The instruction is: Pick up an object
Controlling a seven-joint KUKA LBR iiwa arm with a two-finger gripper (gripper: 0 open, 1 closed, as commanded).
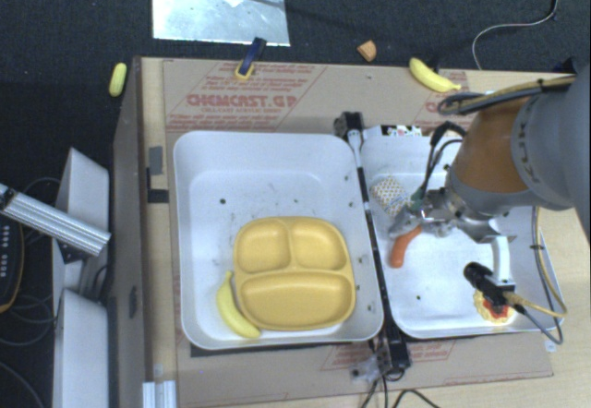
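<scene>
An orange carrot-shaped toy point(398, 251) lies slanted in the right bin point(434, 309), near its left wall. My gripper point(417, 215) is low in that bin, right at the carrot's upper end and touching or nearly touching it. Whether the carrot is held is unclear from this angle. A pale meshed object point(387, 189) lies just up and left of the gripper. A small yellow and red item point(491, 306) rests near the right bin's front right corner.
The left bin point(268, 152) holds a yellow divided plate point(294, 272) with a banana point(233, 309) against its front left edge. On the bench behind the bins lie another banana point(432, 75), a small brown piece point(367, 50) and a yellow item point(117, 78).
</scene>
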